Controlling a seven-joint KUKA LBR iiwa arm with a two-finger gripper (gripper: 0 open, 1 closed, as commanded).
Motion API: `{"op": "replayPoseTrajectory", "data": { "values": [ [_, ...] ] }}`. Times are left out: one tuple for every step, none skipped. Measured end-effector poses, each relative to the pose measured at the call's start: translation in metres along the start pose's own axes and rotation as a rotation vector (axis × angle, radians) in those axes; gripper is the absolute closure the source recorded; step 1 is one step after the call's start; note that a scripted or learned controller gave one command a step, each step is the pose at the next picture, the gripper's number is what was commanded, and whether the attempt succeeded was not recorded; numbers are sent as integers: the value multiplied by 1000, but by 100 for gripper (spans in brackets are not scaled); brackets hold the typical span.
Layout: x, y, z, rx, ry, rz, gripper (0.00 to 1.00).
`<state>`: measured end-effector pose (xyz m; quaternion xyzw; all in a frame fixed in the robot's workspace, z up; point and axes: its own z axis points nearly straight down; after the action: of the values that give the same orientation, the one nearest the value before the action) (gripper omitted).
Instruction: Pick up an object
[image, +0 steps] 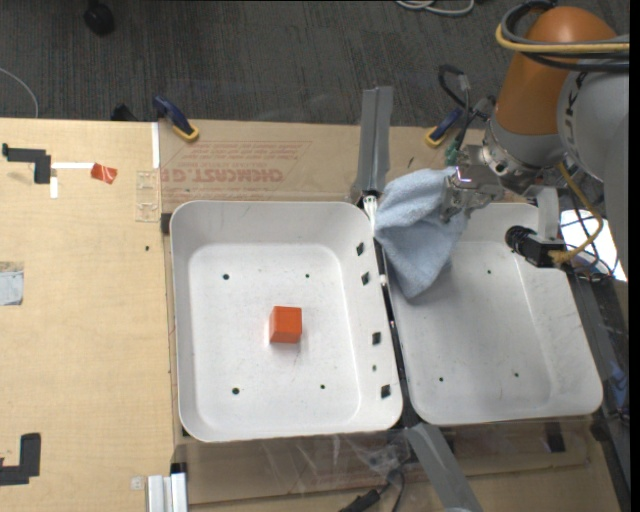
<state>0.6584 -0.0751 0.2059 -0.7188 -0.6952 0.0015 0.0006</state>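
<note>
Gripper (458, 190) at far left corner of right bin (520, 390), pinched shut on a soft, crumpled light-blue cloth (420, 232). Cloth hangs in folds, draping over the divider between bins. Small orange cube (286, 325), hard-edged, sits mid left bin (200, 400).

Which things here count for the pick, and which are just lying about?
Job: gripper, at the light blue cloth draped over the right bin; orange block in the left bin.

Lying about: blue-and-yellow clamps, cardboard sheet.
</note>
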Motion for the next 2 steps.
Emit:
{"op": "replayPoseTrajectory", "data": {
  "values": [
    [19, -15, 16, 1, 0, 195, 100],
    [34, -1, 5, 0, 0, 219, 100]
  ]
}}
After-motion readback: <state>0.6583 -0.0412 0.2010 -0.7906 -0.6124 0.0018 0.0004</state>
